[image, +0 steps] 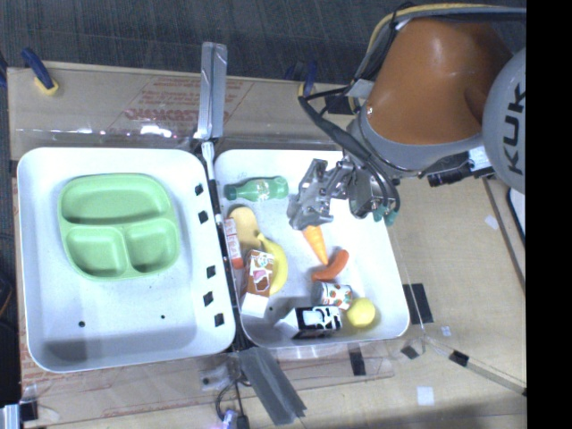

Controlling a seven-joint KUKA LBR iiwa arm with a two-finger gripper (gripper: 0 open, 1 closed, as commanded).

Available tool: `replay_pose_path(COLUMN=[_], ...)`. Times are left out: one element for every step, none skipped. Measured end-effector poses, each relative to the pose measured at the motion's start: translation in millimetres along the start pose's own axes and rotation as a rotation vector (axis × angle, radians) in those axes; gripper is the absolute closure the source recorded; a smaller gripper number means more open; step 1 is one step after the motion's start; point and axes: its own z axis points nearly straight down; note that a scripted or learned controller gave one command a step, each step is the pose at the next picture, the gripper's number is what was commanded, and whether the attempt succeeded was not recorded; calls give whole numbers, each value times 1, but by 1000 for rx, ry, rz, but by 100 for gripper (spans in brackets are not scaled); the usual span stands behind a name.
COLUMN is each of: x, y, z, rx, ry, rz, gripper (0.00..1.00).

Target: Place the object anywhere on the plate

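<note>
Carrot [316, 241] lies just below the claw [308, 211].

**A:** So what sits where on the bench?

**B:** Green three-compartment plastic plate [118, 224] lies in the left white shallow bin [54, 338], toward the back. Everything else is in the right white shallow bin [390, 266]: green plastic bottle [256, 189] on its side at the back, yellow toy banana [276, 259] along the left wall, orange toy carrot [315, 239] in the middle, round yellow lemon [361, 313] front right.

**A:** And the arm?

**B:** Grey two-finger gripper [308, 206] hangs just behind the carrot, right of the bottle.
</note>
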Motion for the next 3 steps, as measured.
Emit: replay_pose_path(x=[29,44,47], y=[-19,26,49], z=[3,-8,-45], rx=[1,-1,0], ry=[-1,-4,-2], rz=[164,484,580], gripper=[100,100,100])
